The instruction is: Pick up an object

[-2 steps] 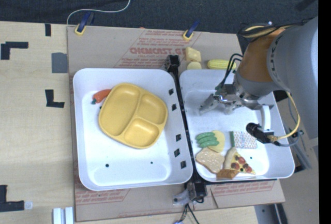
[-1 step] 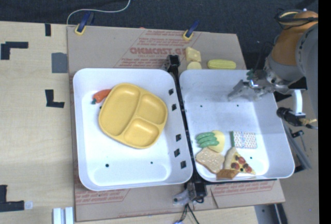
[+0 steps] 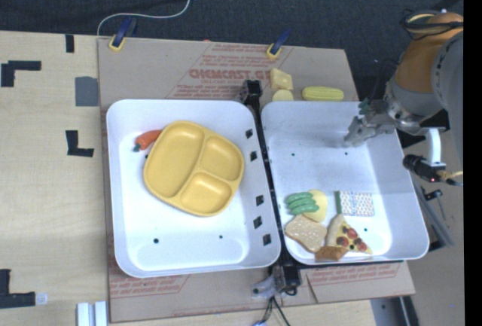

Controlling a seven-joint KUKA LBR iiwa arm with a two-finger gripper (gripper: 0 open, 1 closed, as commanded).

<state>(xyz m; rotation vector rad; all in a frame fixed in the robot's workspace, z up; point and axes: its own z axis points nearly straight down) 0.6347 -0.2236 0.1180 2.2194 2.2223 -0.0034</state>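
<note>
1. Hanging over the far part of the right bin (image 3: 392,189), above bare white floor; not possible to tell whether the jaws are apart or together from this slanting view.
2. Nothing lying under the jaws: the toy food is clustering well in front of them, at the bin's near end.
3. Picking one target: the speckled square (image 3: 355,203) is lying almost straight in front of the jaws, flat and apart from its neighbours, so probably the easiest to reach, though thin and hard to pinch.
4. Weighing the green pod (image 3: 301,202) instead, in front and to the left of the jaws: plump, rounded, touching a yellow piece (image 3: 319,200), likely giving a better hold.
5. Avoiding the toast (image 3: 305,233) and pizza slice (image 3: 348,236), farthest from the jaws, both flat and crowding each other against the bin's rim.
6. Travelling high, centring over the chosen piece, then dropping straight down and straddling its narrow side.
7. Ignoring the yellow plate (image 3: 194,168) and carrot (image 3: 147,138), far left of the jaws in the other bin.
</note>
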